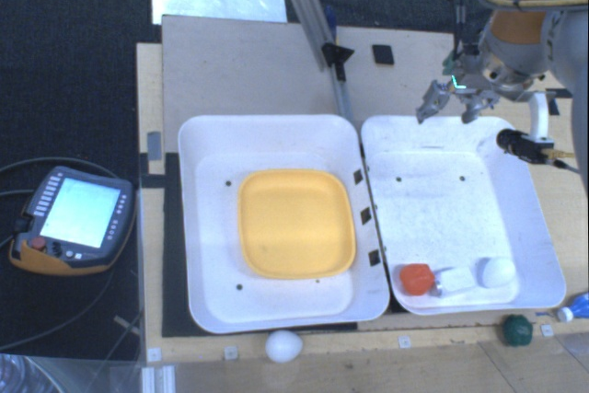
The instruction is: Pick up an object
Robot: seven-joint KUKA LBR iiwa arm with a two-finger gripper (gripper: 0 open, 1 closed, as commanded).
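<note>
My pincer point(450, 109) hangs released, fingers spread, nothing between them, over the far rim of the right bin point(515, 189). An orange object point(415, 279), white bottle point(456, 280) and white ball point(498, 271) lie along its near wall. A yellow plate point(296, 223) sits in the left bin point(207, 198).

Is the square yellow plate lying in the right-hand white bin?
No, the square yellow plate lies in the left white bin.

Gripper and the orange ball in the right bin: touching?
Apart. The camera view shows the gripper with fingers spread over the right bin's far edge, and the orange ball by the near wall, bare floor between.
</note>
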